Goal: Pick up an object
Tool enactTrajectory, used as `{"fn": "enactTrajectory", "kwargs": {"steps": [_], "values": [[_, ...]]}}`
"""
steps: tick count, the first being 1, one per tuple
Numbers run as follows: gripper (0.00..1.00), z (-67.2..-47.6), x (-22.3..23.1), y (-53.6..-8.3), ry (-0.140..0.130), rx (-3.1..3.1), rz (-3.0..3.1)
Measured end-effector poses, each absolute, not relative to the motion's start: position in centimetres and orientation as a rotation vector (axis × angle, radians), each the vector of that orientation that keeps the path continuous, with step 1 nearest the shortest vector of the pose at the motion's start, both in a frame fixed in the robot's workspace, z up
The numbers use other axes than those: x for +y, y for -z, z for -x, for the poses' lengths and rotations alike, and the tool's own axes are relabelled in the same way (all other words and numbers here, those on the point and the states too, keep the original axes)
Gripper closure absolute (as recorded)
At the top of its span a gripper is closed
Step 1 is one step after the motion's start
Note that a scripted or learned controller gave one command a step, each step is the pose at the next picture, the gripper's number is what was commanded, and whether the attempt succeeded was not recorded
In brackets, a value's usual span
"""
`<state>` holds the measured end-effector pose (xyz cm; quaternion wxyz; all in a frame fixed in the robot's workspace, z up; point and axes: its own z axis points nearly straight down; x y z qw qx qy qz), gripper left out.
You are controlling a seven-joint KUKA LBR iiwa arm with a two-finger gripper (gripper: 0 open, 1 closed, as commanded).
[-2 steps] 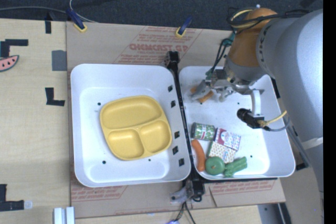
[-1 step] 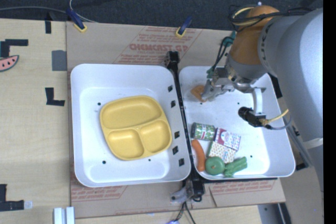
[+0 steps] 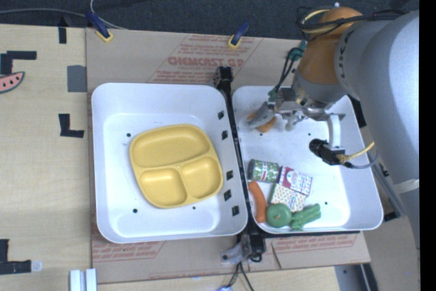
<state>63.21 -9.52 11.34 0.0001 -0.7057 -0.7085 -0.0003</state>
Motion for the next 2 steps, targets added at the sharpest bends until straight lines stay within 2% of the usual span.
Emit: {"fn": "enactTrajectory", "kwargs": {"steps": [1,2], "values": [[1.0,-63.2,-9.45,-12.27,0.001,-2.225,2.215],[0.0,-63.2,-9.45,-12.26,0.001,-2.226,2.215]]}}
